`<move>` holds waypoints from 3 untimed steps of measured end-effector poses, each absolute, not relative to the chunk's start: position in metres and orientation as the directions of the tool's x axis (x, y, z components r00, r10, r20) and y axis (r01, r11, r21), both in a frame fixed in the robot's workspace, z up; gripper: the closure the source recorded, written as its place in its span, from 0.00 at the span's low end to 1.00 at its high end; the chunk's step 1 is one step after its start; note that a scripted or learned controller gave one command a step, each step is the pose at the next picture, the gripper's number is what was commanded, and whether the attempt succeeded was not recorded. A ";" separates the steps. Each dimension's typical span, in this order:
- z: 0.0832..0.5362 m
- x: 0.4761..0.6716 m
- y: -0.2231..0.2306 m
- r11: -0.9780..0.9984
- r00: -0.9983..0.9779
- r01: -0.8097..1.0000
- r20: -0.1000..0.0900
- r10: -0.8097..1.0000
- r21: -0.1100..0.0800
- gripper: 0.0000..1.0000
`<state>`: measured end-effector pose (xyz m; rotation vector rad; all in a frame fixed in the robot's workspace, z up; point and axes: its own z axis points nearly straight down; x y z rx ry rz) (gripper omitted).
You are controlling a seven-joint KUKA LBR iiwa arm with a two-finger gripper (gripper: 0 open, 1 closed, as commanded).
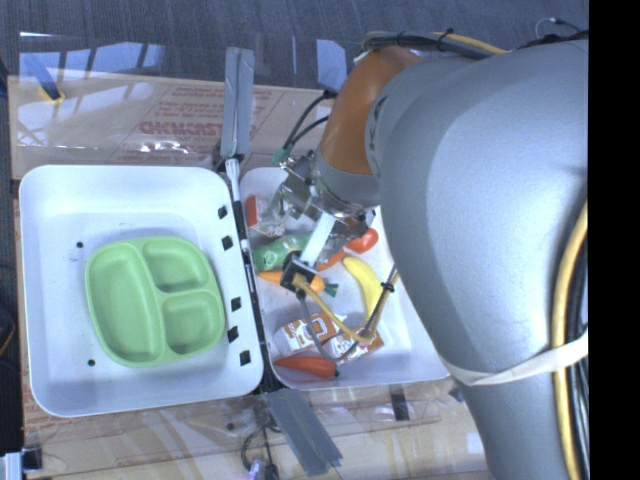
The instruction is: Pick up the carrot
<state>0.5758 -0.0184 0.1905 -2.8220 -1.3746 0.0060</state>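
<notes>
You see gripper (286,206) down in right bin (425,363); open or closed, can't tell. Green vegetable (270,258) just beside it, carrot (270,278) next beyond. Banana (366,284) and snack packet (322,334) farther off.

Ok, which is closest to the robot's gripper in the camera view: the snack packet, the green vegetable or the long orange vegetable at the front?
1. The green vegetable, just below the gripper, by the left wall of the right bin.
2. The snack packet, further toward the front.
3. The long orange vegetable, at the front edge.
</notes>
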 end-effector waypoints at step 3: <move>0.100 0.512 -0.095 -0.603 0.603 0.798 -0.003 0.798 -0.010 1.00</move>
